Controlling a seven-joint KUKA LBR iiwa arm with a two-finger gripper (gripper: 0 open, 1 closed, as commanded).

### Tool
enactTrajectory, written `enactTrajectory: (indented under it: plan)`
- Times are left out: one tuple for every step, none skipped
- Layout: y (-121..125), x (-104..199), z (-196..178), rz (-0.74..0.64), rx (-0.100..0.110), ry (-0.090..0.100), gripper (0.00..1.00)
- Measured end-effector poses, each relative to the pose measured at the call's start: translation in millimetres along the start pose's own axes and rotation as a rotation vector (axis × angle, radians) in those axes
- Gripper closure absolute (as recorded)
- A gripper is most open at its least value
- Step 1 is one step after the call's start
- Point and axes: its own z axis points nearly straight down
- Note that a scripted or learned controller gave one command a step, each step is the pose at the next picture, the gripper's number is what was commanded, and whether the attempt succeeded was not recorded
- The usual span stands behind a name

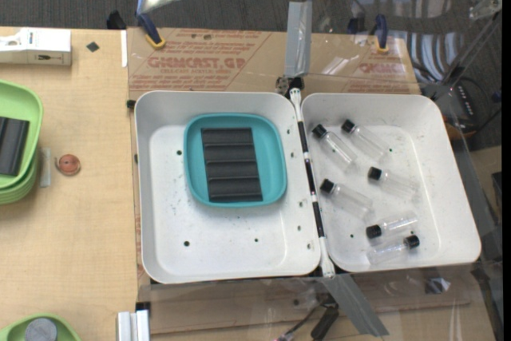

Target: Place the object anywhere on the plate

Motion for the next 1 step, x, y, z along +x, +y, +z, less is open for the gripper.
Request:
enactTrajectory:
  plan:
    - [-0.7, 1.9, 0.3, 0.091, 0.001, 0.0, 0.0]
